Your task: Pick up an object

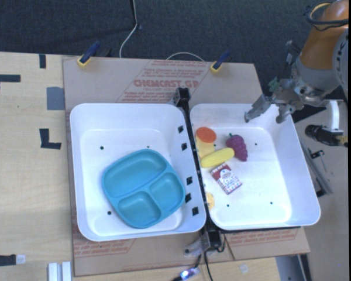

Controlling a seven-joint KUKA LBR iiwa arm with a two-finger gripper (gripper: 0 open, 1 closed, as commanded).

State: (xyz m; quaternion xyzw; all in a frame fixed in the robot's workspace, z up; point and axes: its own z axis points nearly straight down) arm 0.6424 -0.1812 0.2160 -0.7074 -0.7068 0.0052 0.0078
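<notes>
A: While the arm sits at the upper right of the frame, the gripper (268,113) hangs over the top right corner of the right bin (292,204). Fingers spread apart, nothing between them.

B: Candidates?

A: All in the right bin, left half. Orange round piece (206,134) near the divider; yellow banana-shaped toy (216,157) just below it, the two touching or nearly so. Purple grape bunch (238,146) just right of the banana's tip. Small red carton (227,178) lying flat below them. Left bin (88,127) carries a blue sectioned plate (143,187).

B: Step in hand?

A: Judged as approach, nothing grasped yet. Gripper well apart from the cluster, which lies toward frame centre.

B: Next move?

A: Travel left and down-frame over one item, then descend. Grapes look the nearest and stand slightly clear. Banana and orange piece crowd each other, so fingers may foul a neighbour. Carton lies flat; hard to pinch.
</notes>
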